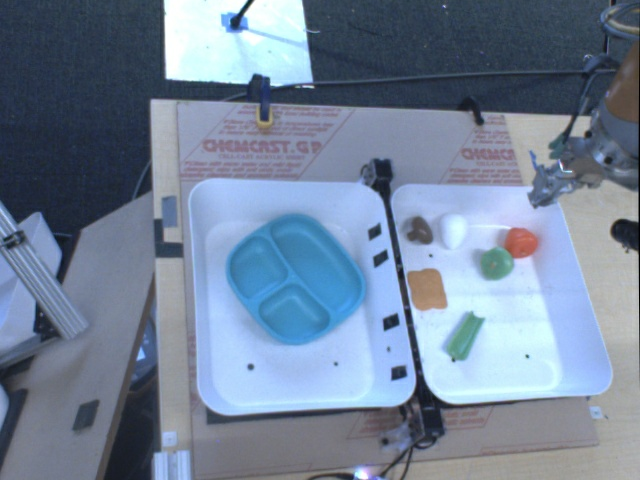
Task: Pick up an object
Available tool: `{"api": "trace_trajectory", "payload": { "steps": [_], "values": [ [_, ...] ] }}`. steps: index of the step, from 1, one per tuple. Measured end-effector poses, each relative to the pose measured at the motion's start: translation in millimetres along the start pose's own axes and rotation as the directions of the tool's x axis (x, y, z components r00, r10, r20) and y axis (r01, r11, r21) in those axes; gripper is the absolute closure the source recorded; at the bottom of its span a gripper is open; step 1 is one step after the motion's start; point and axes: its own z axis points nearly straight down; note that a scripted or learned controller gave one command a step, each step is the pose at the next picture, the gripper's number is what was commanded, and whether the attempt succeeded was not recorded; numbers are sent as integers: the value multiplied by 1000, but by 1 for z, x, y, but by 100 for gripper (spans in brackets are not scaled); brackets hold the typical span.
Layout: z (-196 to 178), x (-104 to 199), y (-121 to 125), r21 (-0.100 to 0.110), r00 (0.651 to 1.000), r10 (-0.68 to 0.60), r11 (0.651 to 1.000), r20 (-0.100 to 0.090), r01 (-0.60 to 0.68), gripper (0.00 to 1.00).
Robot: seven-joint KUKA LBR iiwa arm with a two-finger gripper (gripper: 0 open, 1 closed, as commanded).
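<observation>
The right bin holds several small objects: a brown lump, a white egg-like piece, a red-orange round piece, a green round piece, an orange flat square and a green stick. My gripper hangs above the bin's far right corner, up and right of the red-orange piece, with nothing seen between its fingers.
The left bin holds a blue sectioned plate. A black divider strip runs between the bins. A white sheet lies on the dark floor behind the bench. A metal rail stands at the left.
</observation>
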Motion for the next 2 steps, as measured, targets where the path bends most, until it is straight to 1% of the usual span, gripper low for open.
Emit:
{"api": "trace_trajectory", "payload": {
  "steps": [1,2],
  "values": [
    [-55,0,2,1,1000,0,1000,0,0,100],
    [-37,51,-8,9,1000,-1,1000,-3,1,100]
  ]
}}
